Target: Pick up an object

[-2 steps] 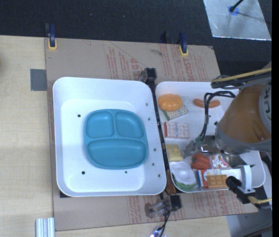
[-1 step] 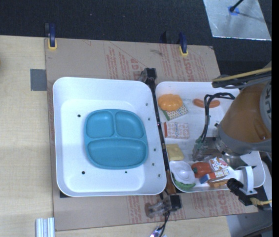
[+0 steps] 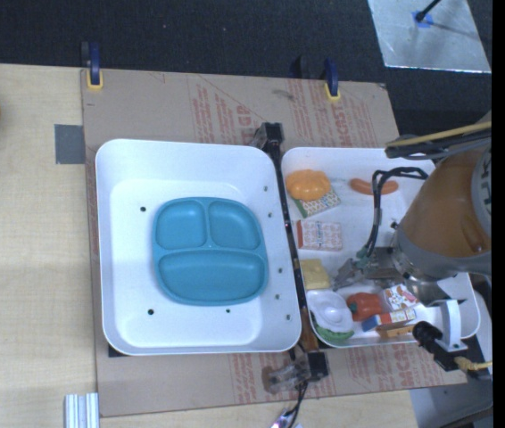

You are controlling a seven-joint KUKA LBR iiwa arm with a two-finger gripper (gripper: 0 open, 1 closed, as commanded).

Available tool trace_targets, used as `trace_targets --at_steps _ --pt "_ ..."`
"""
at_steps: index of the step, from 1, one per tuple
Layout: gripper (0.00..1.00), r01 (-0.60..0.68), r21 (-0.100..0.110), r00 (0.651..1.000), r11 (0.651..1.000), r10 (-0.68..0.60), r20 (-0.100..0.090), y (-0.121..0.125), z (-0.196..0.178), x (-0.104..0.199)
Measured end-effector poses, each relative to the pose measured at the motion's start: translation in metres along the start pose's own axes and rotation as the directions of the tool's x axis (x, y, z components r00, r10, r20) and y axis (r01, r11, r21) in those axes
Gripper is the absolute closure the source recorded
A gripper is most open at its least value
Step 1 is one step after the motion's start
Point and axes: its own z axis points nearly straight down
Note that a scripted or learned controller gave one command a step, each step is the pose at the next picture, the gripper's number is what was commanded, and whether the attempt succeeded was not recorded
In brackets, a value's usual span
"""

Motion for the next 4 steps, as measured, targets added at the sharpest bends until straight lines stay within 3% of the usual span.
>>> trace_targets --at_steps 1,2,3,4 --pt "0.0 -0.002 0.007 1.0 1.0 0.002 -0.006 -0.002 0.012 -0.008" --pt "1.0 0.002 0.009 1.0 1.0 -0.002 -0.008 -0.002 0.002 -0.008" --pt "0.0 0.001 0.01 1.0 1.0 -0.001 -0.008 -0.002 0.002 -0.008" --pt "0.0 0.0 0.009 1.0 1.0 0.0 -0.009 -0.002 0.013 -0.013"
